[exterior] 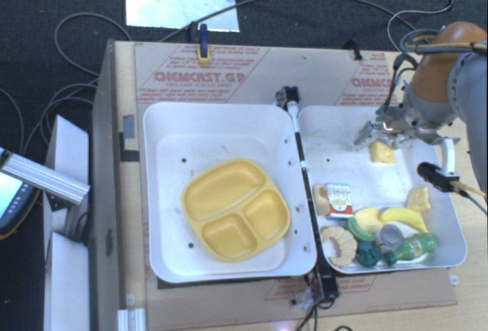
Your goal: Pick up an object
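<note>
We see the arm (446, 70) reaching in from the right, its gripper (383, 136) low over the far part of the right bin (335, 131), just above a pale yellow block (383, 152) that lies on the bin floor. We cannot tell whether the jaws are released or clenched, and nothing shows between them. The rest of the right bin's load sits crowded along its near edge: a small carton (338, 198) with a red, white and blue label whose print is too small for us to read, a banana (406, 218), a green bottle (410, 248), a ridged tan pastry (339, 243), and a yellowish wedge (418, 198) nearer the right wall. The left bin (164, 169) holds a yellow tray (235, 208) with three compartments, lying flat near its middle. On the board (252, 66) beneath both bins we read red lettering, "CHEMCAST GP", repeated in part at the far right corner.
</note>
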`<state>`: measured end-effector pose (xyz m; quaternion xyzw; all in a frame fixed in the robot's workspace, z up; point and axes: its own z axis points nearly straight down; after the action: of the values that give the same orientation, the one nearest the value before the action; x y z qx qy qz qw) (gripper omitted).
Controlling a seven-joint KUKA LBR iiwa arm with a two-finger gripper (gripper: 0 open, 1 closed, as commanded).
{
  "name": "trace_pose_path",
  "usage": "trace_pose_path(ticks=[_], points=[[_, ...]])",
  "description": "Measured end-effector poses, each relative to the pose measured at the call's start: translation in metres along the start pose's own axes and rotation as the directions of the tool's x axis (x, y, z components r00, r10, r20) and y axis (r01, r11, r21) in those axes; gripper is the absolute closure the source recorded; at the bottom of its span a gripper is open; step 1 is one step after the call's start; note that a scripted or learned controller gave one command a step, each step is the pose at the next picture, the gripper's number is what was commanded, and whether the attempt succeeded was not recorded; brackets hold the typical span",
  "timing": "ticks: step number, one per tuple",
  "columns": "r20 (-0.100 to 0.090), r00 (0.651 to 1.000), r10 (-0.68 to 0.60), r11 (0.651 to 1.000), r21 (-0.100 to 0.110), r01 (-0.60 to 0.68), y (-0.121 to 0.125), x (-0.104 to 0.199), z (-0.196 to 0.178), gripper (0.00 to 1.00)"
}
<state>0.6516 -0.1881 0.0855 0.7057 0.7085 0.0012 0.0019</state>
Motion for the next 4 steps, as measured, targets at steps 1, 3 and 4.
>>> trace_pose_path(ticks=[1, 3, 4], points=[[0.003, 1.000, -0.004, 1.000, -0.010, 0.004, 0.003, 0.000, -0.015, 1.00], [0.000, 1.000, 0.002, 1.000, 0.002, -0.002, -0.025, -0.019, -0.059, 0.00], [0.000, 1.000, 0.002, 1.000, 0.002, -0.002, -0.034, -0.008, 0.001, 0.00]])
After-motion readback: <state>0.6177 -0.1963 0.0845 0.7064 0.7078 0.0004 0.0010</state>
